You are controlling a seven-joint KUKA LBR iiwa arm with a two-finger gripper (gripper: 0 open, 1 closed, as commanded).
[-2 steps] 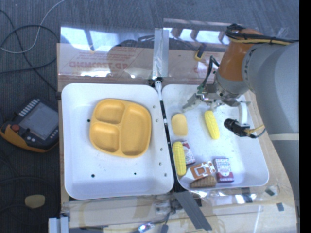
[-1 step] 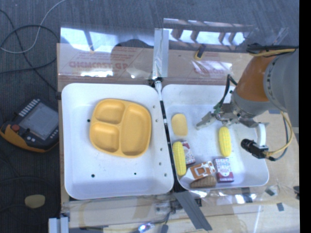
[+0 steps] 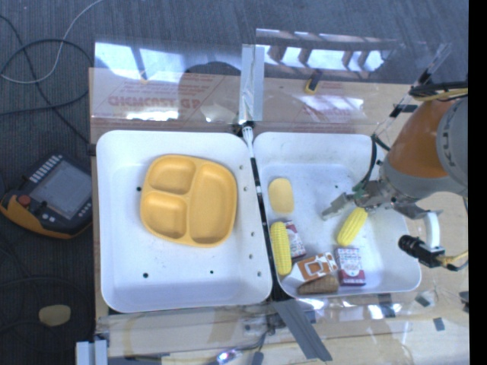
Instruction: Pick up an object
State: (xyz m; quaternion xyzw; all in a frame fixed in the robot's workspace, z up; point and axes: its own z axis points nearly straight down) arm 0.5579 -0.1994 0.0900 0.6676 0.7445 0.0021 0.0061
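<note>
My tool [image 3: 340, 204] sits spread at the corn's [image 3: 351, 226] 11 o'clock; it looks light, slick plastic, so I'd pinch mid-cob.

Two shallow white bins sit side by side on the tabletop [image 3: 426, 295]. The left white bin [image 3: 122, 280] holds a yellow plastic three-compartment plate [image 3: 188, 200]. The right white bin [image 3: 396, 276] holds a pale yellow oval block [image 3: 281, 195], a yellow corn cob [image 3: 280, 247] by its left wall, two small red-and-white packets [image 3: 350, 265] and a brown wedge [image 3: 318, 284]. The grey arm's pincer [image 3: 340, 204] hovers just beside a second yellow corn cob [image 3: 351, 226].
</note>
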